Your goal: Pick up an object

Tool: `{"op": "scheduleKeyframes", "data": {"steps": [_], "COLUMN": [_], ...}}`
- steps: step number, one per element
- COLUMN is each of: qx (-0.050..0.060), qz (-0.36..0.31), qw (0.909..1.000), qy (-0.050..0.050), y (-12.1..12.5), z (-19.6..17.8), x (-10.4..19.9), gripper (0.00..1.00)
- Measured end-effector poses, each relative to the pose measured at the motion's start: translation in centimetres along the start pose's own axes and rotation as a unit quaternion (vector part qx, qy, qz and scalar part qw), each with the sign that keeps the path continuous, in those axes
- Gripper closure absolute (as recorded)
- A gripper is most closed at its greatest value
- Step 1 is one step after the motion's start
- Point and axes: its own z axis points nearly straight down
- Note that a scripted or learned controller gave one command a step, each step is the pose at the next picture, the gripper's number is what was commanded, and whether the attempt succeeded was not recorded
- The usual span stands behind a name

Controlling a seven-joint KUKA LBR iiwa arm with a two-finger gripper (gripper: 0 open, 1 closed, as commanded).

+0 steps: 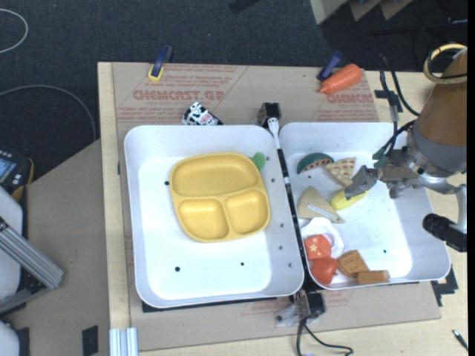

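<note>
Small yellow banana-like piece (347,196), smooth, curved and plastic-looking, lying in the right bin (415,228) just beside a pale cheese-like wedge (315,200). Claw (363,181) down at its upper end, dark fingers touching or nearly touching; cannot tell whether clenched or released. Nearby: crisp triangular waffle-textured piece (342,170), glossy red tomato-like pieces (320,258), brown biscuit-like blocks (361,268). In the left bin (148,221), a smooth yellow three-compartment plate (219,196). Cardboard-covered tabletop (223,87) beneath.
</note>
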Motion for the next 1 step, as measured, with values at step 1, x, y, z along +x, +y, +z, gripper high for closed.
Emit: {"op": "scheduleKeyframes", "data": {"steps": [1], "qx": [-0.007], "qz": [-0.002], "qw": [1.0], "qy": [-0.001], "y": [0.29], "z": [-0.71], "x": [0.03], "gripper": [0.0]}}
